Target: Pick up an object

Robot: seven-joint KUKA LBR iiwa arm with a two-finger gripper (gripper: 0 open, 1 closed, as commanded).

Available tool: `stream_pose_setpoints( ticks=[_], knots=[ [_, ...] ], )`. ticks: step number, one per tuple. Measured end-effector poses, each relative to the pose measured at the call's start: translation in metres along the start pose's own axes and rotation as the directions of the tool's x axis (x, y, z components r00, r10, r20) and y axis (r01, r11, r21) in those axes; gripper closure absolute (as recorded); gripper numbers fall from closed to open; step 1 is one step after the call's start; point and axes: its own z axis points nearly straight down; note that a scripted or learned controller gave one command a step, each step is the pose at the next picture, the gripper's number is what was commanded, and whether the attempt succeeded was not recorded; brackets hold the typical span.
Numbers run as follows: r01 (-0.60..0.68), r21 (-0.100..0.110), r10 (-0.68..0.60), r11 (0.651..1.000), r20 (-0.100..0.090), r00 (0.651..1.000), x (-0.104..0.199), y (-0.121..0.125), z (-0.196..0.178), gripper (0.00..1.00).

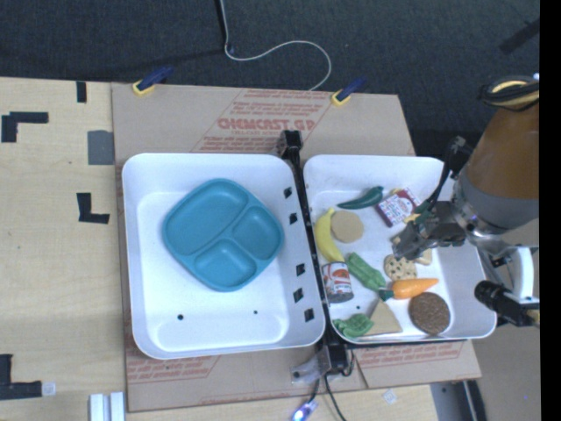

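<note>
The cracker (402, 267), pale w/ dark dots, lies in the right bin (351, 169) near its right side, directly under the tool (419, 238). The tool hangs low over it, approx. touching it; can't tell if its fingers are apart or closed, and nothing is seen gripped between them.

Just below the cracker lies a carrot (414, 287), and below that a brown cookie (429, 312) in the bin's lower right corner. Left of the cracker a green pod (366, 271) lies at a slant. A tan wedge (383, 318) and a leafy green (354, 326) sit along the bottom edge. Further left: a small can (338, 281), a banana (327, 237) by the divider, and a round tan disc (346, 227) touching the banana. Toward the top: a dark green pepper (361, 199) and a maroon packet (395, 207).

The grey arm (504, 160) w/ orange band comes in from the right.

The left bin (140, 178) holds a blue sectioned plate (223, 232), approx. centred. Both bins sit on cardboard (254, 117) on the desk (53, 279). A white cable (263, 55) loops on the dark floor above.
</note>
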Motion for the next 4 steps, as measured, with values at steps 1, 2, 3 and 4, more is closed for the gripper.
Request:
stream_pose_setpoints(
  ticks=[1, 2, 3, 4],
  knots=[
    [0.008, -0.005, -0.008, 1.000, -0.002, 1.000, 0.080, 0.017, -0.026, 1.00],
    [0.003, -0.003, -0.003, 1.000, 0.002, 1.000, 0.105, 0.117, 0.071, 1.00],
    [0.000, -0.013, 0.000, 1.000, 0.000, 1.000, 0.109, 0.092, -0.064, 1.00],
    [0.002, -0.013, -0.002, 1.000, -0.001, 1.000, 0.126, 0.046, -0.159, 1.00]
  ],
)
